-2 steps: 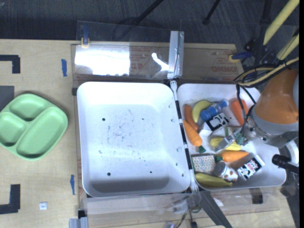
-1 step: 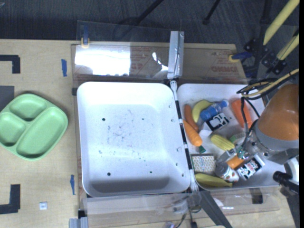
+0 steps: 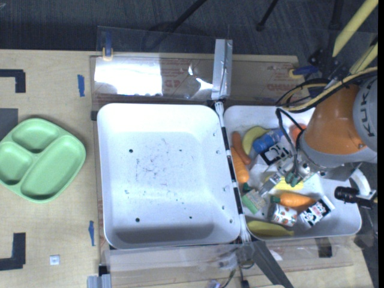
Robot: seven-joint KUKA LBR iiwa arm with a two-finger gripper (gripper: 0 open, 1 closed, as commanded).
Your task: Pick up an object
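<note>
The right bin [image 3: 351, 224] holds a pile of small items. Among them are a long orange carrot [image 3: 240, 159], a blue piece [image 3: 263, 143], a yellow-green piece [image 3: 254, 133], a second orange carrot [image 3: 295, 200], a yellow banana [image 3: 267, 227] and a black-and-white box [image 3: 315, 212]. My gripper [image 3: 287, 176] reaches down into the middle of this pile, just above the second carrot and beside a black-and-white tag [image 3: 276, 155]. The arm's orange band [image 3: 333, 128] hides the bin's back right part. I see nothing clearly held.
The left bin [image 3: 162, 173] lies beside the right one, with a raised rim between them. A green divided plate [image 3: 39, 158] rests on the bench at far left. A clear plastic panel [image 3: 156, 77] and a metal post [image 3: 222, 68] stand behind the bins.
</note>
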